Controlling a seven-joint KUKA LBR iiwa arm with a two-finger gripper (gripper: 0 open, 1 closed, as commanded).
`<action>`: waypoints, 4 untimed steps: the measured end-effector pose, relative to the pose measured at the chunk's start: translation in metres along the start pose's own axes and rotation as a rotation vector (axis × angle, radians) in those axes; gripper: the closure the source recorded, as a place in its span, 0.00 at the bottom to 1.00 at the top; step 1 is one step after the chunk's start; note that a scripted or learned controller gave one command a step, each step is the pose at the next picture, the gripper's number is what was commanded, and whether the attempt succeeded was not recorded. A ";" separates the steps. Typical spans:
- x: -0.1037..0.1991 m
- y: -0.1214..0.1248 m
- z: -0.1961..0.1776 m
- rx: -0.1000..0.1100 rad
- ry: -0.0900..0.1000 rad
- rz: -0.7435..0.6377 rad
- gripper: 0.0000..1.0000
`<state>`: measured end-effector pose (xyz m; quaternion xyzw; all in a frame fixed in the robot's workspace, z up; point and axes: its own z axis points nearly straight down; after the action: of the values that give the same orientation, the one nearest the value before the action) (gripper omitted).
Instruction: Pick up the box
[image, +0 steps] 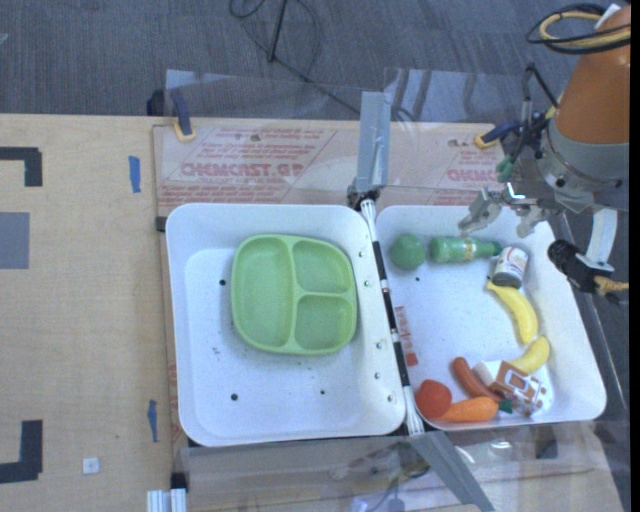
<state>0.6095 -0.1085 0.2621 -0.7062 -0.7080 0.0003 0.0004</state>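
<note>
Two bins: side by side on the desk (80, 300), the left bin (200, 400) and the right bin (570, 320).
Left bin: holds a green divided plate (294, 294).
Box: small, orange and white (520, 383), lying in the right bin's near right corner, just beside a sausage (468, 377) and a carrot (468, 409).
Other things in the right bin: a green ball (407, 251), a green bottle (462, 249) lying on its side, a small can (510, 266), a banana (517, 308) and a tomato (432, 397).
Arm: its orange band (597, 90) is above the far right corner.
Jaws (497, 207): over the bin's far edge above the bottle (well apart from the box); spread apart, nothing between them.
</note>
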 end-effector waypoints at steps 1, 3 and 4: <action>0.027 -0.063 0.029 0.000 0.000 0.060 0.00; 0.011 -0.131 0.156 0.001 0.001 0.047 0.00; 0.014 -0.129 0.173 -0.004 0.001 -0.037 0.00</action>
<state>0.4807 -0.0948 0.0890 -0.6931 -0.7209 -0.0015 -0.0009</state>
